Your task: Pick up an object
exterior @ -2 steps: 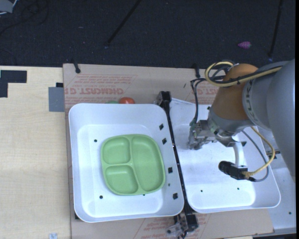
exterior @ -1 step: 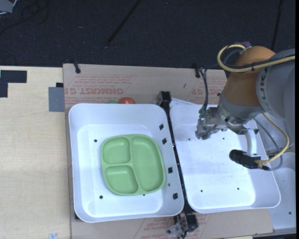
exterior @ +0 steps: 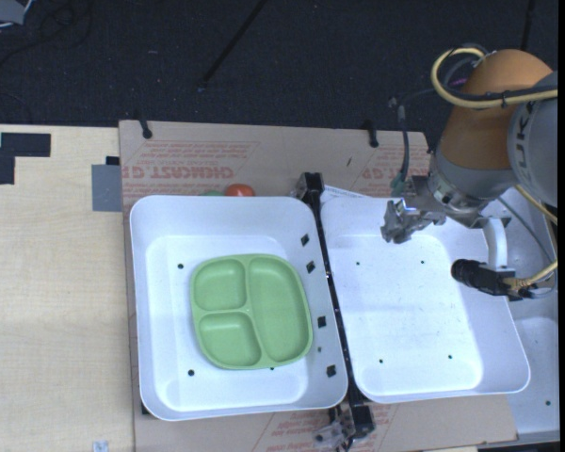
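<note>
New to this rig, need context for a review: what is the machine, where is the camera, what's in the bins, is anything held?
One camera is fixed above the bench, looking down at a slant. The machine is a grey robot arm with an orange band, reaching in from the right. Its gripper hangs over the far edge of the right bin. The left bin holds a green divided plate, lying flat. A small red thing sits on the cardboard just behind the left bin. I see nothing between the fingers, so nothing seems to be held.
</note>
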Robot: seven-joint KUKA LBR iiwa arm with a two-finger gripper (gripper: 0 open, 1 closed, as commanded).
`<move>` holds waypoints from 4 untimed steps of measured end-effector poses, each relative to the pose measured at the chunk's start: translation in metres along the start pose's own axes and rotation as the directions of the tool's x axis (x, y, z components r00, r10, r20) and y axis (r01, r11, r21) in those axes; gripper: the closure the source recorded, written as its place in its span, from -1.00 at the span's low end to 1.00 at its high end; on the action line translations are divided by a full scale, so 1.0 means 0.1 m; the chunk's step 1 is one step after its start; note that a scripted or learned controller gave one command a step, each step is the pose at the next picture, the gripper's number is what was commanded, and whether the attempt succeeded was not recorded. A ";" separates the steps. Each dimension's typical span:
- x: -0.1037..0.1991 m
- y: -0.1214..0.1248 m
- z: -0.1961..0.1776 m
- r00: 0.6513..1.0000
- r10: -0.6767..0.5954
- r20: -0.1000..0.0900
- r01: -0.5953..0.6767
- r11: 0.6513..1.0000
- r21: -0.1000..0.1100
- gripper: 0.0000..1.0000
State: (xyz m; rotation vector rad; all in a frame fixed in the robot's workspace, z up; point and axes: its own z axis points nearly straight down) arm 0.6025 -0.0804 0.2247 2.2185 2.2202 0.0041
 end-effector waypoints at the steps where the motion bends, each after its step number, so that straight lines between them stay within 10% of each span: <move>1: -0.02 0.01 -0.52 1.000 0.000 0.000 0.000 1.000 0.002 1.00; 4: 1.55 -0.29 -0.34 1.000 -0.004 -0.002 0.004 1.000 0.009 1.00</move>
